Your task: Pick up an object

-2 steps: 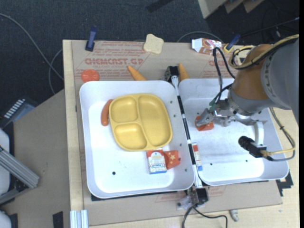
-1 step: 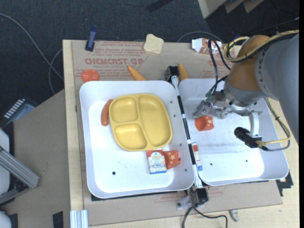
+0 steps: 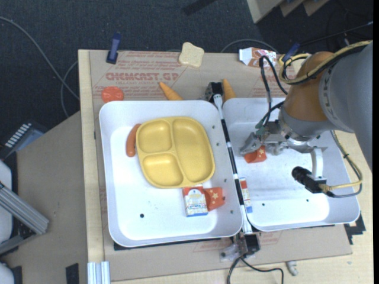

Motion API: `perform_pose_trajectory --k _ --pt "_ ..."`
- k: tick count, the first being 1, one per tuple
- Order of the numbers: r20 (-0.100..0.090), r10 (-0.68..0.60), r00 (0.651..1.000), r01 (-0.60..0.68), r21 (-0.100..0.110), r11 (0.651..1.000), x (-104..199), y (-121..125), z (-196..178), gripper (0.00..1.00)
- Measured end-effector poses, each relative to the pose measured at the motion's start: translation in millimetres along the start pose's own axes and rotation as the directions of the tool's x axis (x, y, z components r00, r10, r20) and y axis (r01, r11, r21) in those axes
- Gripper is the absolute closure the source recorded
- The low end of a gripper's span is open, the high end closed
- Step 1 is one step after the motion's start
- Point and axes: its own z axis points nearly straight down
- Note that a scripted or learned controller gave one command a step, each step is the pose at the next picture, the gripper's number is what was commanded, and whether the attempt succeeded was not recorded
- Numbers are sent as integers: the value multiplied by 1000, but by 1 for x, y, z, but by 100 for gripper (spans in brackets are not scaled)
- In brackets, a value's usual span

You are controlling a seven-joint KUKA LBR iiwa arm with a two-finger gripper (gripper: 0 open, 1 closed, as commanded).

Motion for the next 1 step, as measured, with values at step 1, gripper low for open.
perform_pose_trajectory --k 1 --pt "0 0 1000 0 -2 1000 0 0 -10 100"
